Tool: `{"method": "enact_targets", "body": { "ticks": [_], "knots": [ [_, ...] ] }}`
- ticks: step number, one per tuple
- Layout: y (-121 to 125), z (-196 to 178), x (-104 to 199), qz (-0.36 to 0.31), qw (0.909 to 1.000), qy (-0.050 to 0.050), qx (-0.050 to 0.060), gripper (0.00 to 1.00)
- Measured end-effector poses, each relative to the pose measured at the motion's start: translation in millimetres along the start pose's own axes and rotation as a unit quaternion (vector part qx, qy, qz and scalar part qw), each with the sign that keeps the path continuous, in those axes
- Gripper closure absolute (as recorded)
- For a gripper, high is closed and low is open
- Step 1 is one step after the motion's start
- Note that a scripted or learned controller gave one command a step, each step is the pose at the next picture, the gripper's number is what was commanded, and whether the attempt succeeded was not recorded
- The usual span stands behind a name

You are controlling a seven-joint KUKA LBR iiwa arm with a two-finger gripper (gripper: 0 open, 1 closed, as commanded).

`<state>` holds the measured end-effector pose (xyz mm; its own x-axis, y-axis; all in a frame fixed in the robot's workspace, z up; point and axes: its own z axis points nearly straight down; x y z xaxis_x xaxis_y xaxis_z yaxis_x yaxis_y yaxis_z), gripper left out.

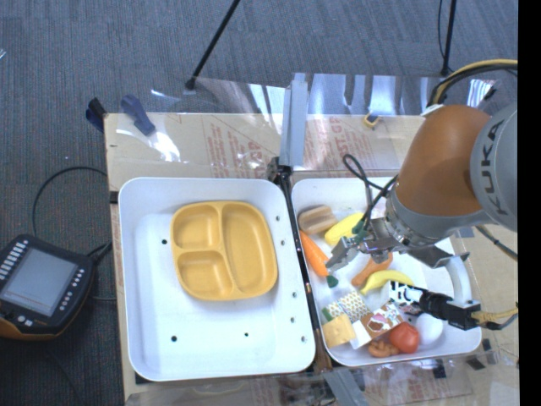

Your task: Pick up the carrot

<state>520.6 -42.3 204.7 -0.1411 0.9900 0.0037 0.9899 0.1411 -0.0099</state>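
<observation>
You'll find the slim orange carrot [314,255] with a green tip lying against the right white bin's [467,338] left wall, just left of the gripper [345,255]; its fingers look spread, nothing between them, hovering beside a yellow banana [345,227]

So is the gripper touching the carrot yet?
Cannot tell. In the camera view the gripper sits right beside the carrot; no clear gap or contact shows.

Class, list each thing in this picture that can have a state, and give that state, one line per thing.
carrot: lying in the right bin, by its left wall, not held
gripper: low over the right bin, beside the carrot
yellow plate: lying flat in the left bin
tomato: resting at the right bin's near edge
</observation>
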Motion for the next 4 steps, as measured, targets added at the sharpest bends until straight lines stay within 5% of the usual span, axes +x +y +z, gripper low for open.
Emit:
{"method": "enact_targets", "body": {
  "ticks": [1,2,3,4],
  "knots": [
    [16.4,18.3,-42.7,0.064,0.998,-0.001,-0.002,0.0],
    [27.6,118.9,-43.8,-0.078,0.9969,-0.001,-0.002,0.0],
    [27.3,108.9,-45.3,-0.075,0.9972,0.0,-0.002,1.0],
    [65.5,14.8,4.9,0.14,0.9901,0.0,-0.006,1.0]
  ]
}}
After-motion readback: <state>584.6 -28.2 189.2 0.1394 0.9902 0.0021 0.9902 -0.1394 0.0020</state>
